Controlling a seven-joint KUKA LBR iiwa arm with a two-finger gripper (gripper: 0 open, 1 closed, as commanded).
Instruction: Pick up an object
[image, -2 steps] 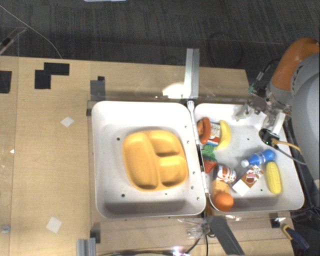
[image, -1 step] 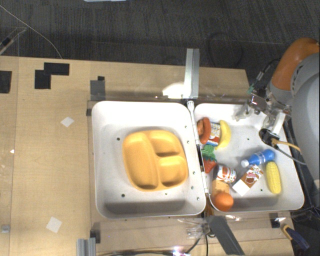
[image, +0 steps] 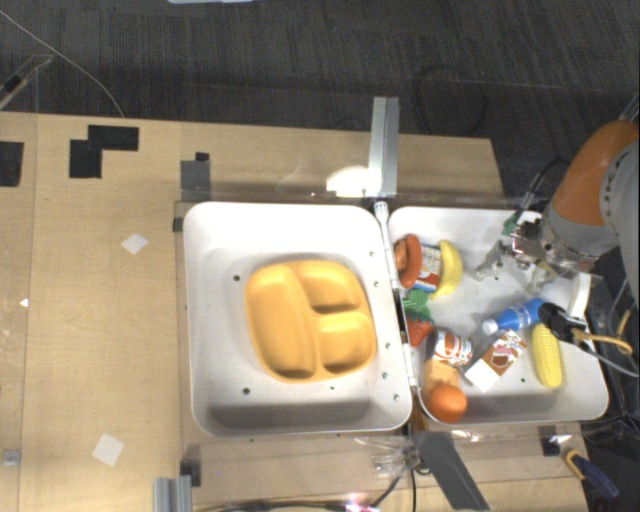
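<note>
Evenly bright, lit from above; glare left of the gripper (image: 515, 250) on the bin rim (image: 350, 183); soft shadows, slight blur.

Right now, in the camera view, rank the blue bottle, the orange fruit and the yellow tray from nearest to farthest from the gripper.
Measured from the gripper over the right bin:
1. Blue bottle, just below the gripper in the right bin.
2. Orange fruit, at the right bin's lower left corner.
3. Yellow tray, in the middle of the left bin.
</note>
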